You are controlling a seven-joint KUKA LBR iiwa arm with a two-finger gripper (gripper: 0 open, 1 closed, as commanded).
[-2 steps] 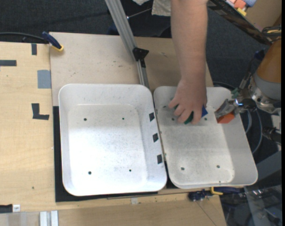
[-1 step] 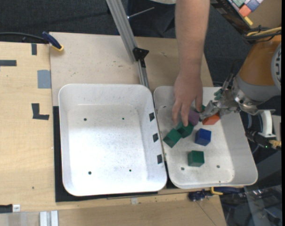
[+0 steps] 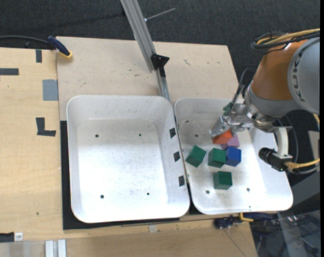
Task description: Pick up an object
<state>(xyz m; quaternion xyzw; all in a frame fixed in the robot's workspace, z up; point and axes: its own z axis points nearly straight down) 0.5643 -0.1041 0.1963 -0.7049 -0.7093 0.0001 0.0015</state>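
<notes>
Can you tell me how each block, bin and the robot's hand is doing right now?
Gripper: low over the orange block.
Orange block: under gripper, tilted.
Pale purple block: beside orange one.
Blue cube: resting flat.
Three green cubes: loose on bin floor.
Right white bin: holds all blocks.
Left white bin: bare floor.

The arm [image 3: 290, 84] is grey with 1 orange band, yellow and black cables, and a metallic tool [image 3: 230, 123].

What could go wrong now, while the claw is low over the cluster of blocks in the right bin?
The claw sits at the orange block, which touches a pink block and a blue block. Closing may catch two blocks or push the orange one aside. The green blocks nearby could also get knocked.
</notes>
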